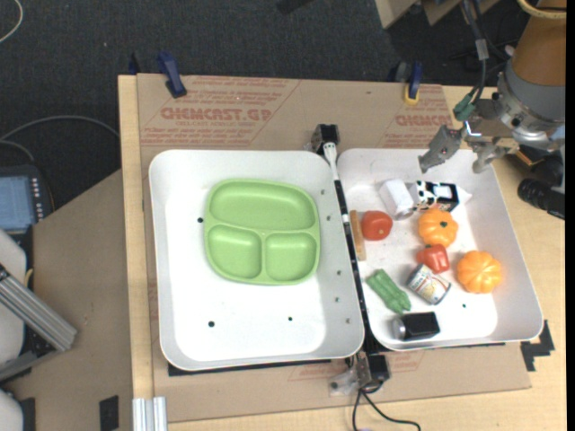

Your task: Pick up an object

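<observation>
Two white bins (180, 330) side by side. One green divided plate (262, 232) with three compartments. Two orange pumpkins (437, 226), one red tomato (375, 226), one small red piece (435, 258), one green vegetable (388, 290), one can (428, 285), one black block (419, 325), one white block (396, 196), one black-and-white toy (437, 193). Two blue clamps (170, 74).

Smooth, glossy white plastic bins (171, 241); matt light-green plastic divided plate (262, 231); raw brown cardboard-like surface (269, 106) with red print; shiny metal can (428, 285); glossy orange plastic pumpkins (478, 271).
</observation>
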Robot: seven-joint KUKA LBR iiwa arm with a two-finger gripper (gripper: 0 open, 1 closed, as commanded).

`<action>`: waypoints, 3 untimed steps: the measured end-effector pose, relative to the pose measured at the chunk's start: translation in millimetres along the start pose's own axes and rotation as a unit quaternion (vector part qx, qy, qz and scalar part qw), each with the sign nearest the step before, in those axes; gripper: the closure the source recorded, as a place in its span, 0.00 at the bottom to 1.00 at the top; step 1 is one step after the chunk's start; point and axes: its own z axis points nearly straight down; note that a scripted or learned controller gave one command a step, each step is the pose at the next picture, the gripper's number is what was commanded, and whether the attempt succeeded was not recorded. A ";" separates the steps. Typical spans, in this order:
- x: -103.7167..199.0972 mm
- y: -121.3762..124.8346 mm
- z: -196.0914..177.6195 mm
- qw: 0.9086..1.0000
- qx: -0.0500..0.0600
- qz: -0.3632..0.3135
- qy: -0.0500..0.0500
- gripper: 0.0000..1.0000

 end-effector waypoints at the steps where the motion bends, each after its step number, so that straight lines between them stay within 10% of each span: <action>1: 82.0 -26.2 -199.2 1.000 -0.012 -0.004 0.000 0.00; 2: 78.2 -25.7 -198.9 1.000 -0.004 -0.001 -0.001 1.00; 3: 146.3 -88.9 -255.5 1.000 -0.005 -0.004 0.002 1.00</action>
